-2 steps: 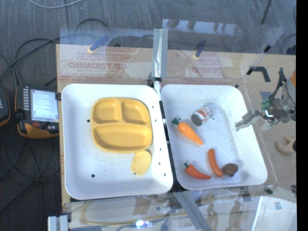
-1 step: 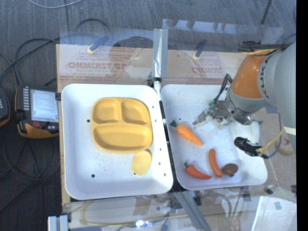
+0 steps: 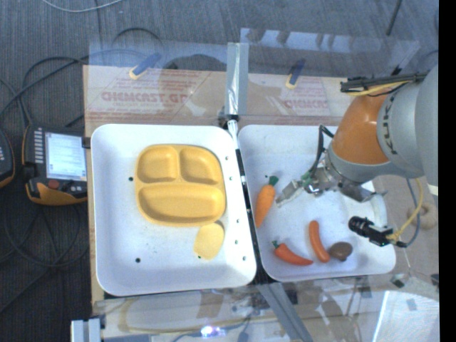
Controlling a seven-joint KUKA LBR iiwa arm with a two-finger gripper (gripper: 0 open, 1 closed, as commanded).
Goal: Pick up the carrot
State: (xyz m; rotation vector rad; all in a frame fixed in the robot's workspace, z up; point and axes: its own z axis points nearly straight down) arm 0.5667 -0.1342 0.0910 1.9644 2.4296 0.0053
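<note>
Bench [image 3: 157, 95], brown board top, sits on grey carpet. Two shallow white bins directly on it, side by side, touching at the middle: left bin [image 3: 114, 248], right bin [image 3: 370, 262]. Clear plastic sheeting [image 3: 199, 70] with blue clips along the far edge. Upright metal post [image 3: 235, 77] at far middle between the bins.
</note>
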